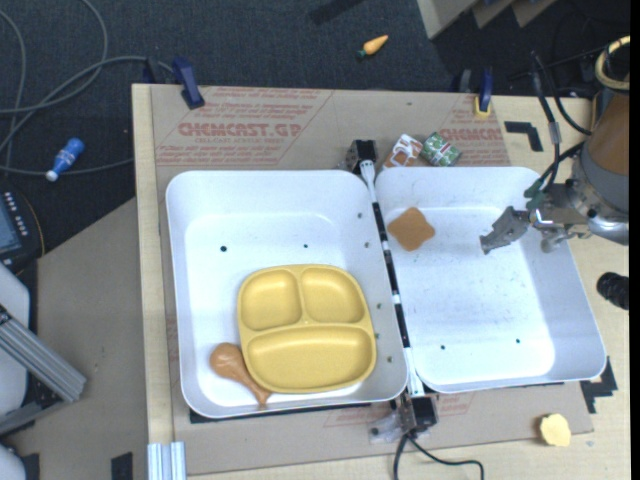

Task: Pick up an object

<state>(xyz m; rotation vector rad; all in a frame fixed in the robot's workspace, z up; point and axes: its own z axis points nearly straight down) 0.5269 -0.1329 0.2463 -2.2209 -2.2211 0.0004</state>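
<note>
Item: flat tan-brown cookie-shaped toy (411, 229), lying in the right shallow white plastic bin (500, 353), at its upper-left corner near the divide between bins. Grey two-finger gripper (497, 237) hovering well to the toy's right over the same bin; fingers (503, 230) appearing close together and holding nothing. Left shallow white plastic bin (215, 218) carrying a yellow three-compartment plastic plate (305, 328), with an orange-tan drumstick-shaped toy (238, 368) touching its lower-left edge. Brown cardboard sheet (270, 128) lying under both bins, reading "CHEMCAST" in red print. Small crumpled printed packets (425, 150) sitting just beyond the right bin's far rim; their writing is too small to read.
</note>
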